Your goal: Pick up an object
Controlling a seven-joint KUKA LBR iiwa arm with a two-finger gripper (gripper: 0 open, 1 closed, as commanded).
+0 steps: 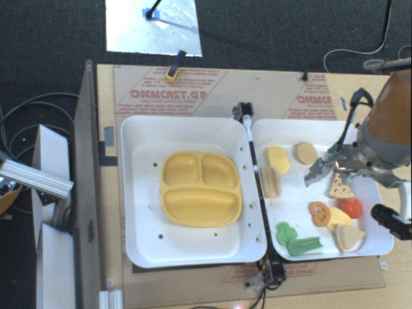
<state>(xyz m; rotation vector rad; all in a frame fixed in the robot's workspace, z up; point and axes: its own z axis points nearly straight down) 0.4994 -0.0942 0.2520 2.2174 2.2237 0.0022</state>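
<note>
From the slanted overhead view, the arm comes in from the right over the right bin, its body cut off by the frame edge. The pincer hangs low above the bin floor, pointing left, with dark fingers that blur together; whether it is released or clenched cannot be told, and nothing shows between them.

Toy food lies around it. A pizza slice sits just beside the pincer on its right, partly under the wrist. A round tan biscuit lies near, up and to the left, and a pale yellow piece is further left with a hot dog below it against the divider. Below the pincer are an orange pretzel-like ring, a red tomato and a cream wedge; their edges overlap and are hard to separate. Green pieces lie at the bin's near edge, well apart from the pincer.

The left bin holds a yellow divided plate. Both bins rest on the counter.
</note>
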